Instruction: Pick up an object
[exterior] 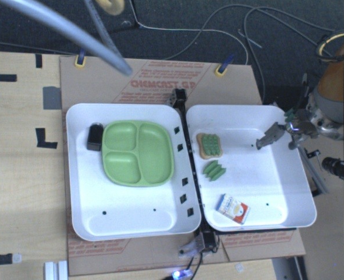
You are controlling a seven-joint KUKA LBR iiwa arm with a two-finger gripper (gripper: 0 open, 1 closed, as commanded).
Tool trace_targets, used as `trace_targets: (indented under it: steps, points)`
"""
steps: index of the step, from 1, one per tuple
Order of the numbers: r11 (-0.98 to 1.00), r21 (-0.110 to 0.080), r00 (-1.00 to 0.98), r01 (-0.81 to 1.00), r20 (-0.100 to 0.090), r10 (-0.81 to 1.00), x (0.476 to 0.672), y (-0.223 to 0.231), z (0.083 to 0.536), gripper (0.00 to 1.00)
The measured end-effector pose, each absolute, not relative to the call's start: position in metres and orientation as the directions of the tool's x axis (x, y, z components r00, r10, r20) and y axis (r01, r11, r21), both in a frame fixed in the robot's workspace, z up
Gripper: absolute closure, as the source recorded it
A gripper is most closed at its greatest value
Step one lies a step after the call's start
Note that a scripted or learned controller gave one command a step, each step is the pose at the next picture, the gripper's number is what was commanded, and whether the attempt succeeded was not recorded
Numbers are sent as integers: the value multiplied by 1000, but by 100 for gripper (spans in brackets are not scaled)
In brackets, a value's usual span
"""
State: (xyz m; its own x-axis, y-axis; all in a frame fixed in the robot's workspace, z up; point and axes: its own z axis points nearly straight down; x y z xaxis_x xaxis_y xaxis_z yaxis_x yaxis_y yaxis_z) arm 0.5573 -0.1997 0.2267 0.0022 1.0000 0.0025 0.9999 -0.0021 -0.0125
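**Approaching the right bin: no object secured**

Judging by the present layout, the pick is assessed as not yet made. The gripper (269,137) is seen over the right bin (288,212), near its right edge towards the far corner, at the end of the arm (329,101) reaching in from the right. Nothing is seen between its fingers. Whether they are spread or closed cannot be told; the detail is too small and dark.

Contents of the right bin are recorded as follows. A tan and green sandwich-like toy (209,145) lies near the left edge. A green pod-shaped item (214,171) lies just beside it, towards the near side. A small white carton (233,208) lies near the near edge. All three rest on the bin floor, well apart from the gripper.

Contents of the left bin (125,223) are recorded as a green divided plate (138,153) near the centre and a small black block (94,137) touching its left side.

Selection, descent, closure and lift are judged outstanding.
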Motion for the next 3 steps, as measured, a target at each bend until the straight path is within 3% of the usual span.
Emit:
trace_targets:
  steps: [1, 3]
  points:
    - [1, -1, -1, 1000, 0, 1000, 560, -200, 233, 0]
    - [0, -8, 0, 1000, 1, 1000, 549, -200, 106, 0]
